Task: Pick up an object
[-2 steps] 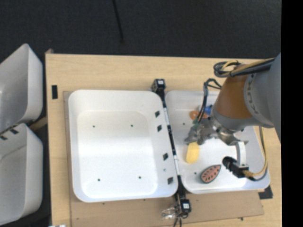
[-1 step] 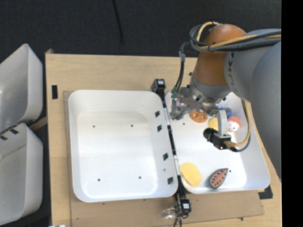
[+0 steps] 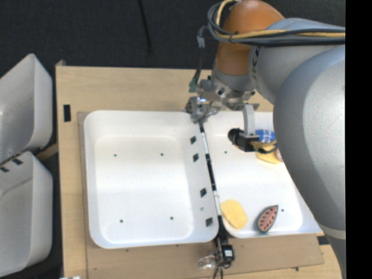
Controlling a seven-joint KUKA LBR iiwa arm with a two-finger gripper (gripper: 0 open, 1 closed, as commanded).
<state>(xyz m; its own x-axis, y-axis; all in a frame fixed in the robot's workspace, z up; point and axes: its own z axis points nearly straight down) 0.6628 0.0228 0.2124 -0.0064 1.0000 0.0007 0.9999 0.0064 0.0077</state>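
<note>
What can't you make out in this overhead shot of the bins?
Camera view, the right bin: right side hidden by the grey arm.
The yellow thing at the arm's edge: partly covered by it, shape unclear.
The blue thing beside it: too small and half hidden to identify.

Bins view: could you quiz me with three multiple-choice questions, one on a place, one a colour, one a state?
1. The yellow oval lies in: A left bin; B right bin; C bare bench.
2. The arm's band is: A green; B orange; C blue.
3. The oval and the speckled piece are: A stacked; B touching; C apart.
Answers: 1 B, it rests by the right bin's near rim. 2 B, orange shows above the wrist. 3 C, white floor shows between them.
</note>
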